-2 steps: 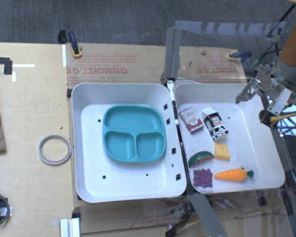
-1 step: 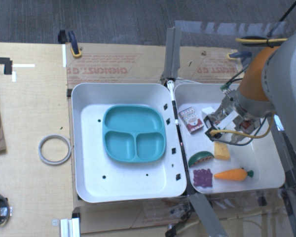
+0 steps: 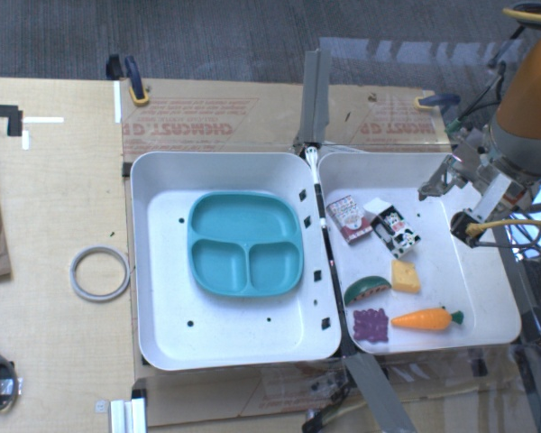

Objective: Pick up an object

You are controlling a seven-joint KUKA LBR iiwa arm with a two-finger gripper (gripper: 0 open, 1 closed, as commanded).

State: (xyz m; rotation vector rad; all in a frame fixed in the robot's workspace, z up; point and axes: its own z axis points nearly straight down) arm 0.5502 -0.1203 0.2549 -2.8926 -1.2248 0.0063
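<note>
claw at right bin's far right edge, grip state: cannot tell | toys well left and below it: cow figure, cheese wedge, carrot, grapes | teal plate in left bin

Bins: 2, white plastic, smooth with a slight sheen.
Divided plate: teal plastic, smooth, soft gloss.
Toy carrot: orange plastic, glossy.
Cheese wedge: yellow plastic, matt.
Grape bunch: purple, bumpy surface.
Bench top: pale wood, matt.
Sheet behind the bins: brown cardboard, printed, dull.
Tape ring: translucent, shiny.
</note>
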